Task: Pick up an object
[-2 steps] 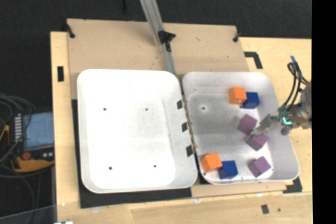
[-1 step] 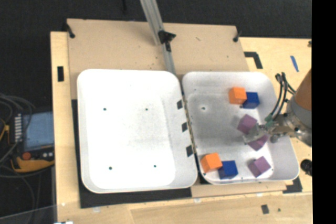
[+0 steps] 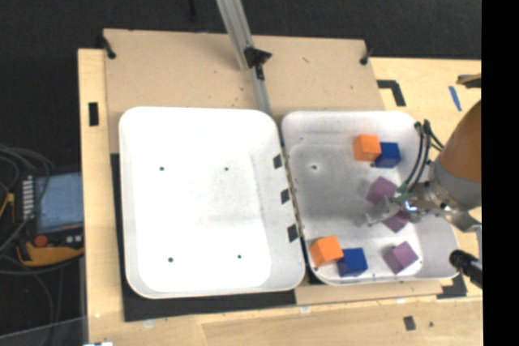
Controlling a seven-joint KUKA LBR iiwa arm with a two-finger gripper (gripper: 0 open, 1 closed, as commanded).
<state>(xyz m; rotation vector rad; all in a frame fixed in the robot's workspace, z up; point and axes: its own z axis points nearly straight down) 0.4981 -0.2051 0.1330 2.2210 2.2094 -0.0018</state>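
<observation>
front of right bin: I see an orange block [image 3: 327, 249] touching a blue block [image 3: 353, 262], with a purple block [image 3: 401, 257] near them to the right.
gripper [image 3: 403, 209]: down in the right bin [image 3: 324, 143] among the purple pieces; I cannot tell its state.
mid bin: a purple block [image 3: 380, 190] just beside the gripper, a smaller purple piece [image 3: 396, 222] right under it.
back of bin: a second orange block [image 3: 366, 147] touching a second blue block [image 3: 388, 154].
left bin [image 3: 199, 198]: white, beside the right one on the table [image 3: 235, 77].
</observation>
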